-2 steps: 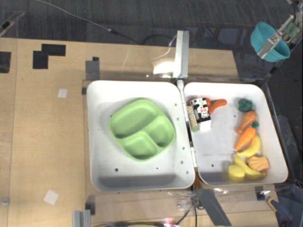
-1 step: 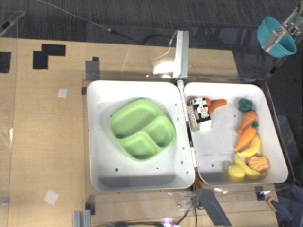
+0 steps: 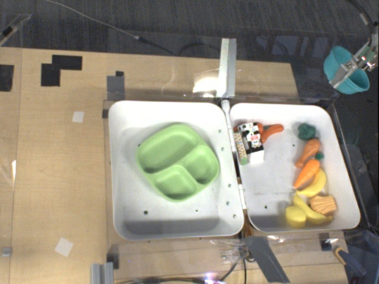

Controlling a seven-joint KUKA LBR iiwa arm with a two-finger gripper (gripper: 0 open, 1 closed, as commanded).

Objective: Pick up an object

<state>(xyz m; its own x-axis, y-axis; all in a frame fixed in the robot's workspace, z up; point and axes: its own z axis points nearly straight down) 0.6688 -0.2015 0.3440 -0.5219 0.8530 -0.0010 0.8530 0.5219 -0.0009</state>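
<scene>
camera view: fixed overhead | slanted down | both bins (image 3: 118, 158) framed whole

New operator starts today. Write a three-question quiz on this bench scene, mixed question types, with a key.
1. True or false: the green divided plate lies in the left bin.
2. Which bin holds the carrots? A left, B right.
3. Fill in: the teal cup at the gripper is ____ the bins.

Key: 1 true; 2 B, the right bin; 3 outside.

Probably a robotics lab: taped bench (image 3: 53, 176), twin white bins (image 3: 177, 229), cables.
</scene>
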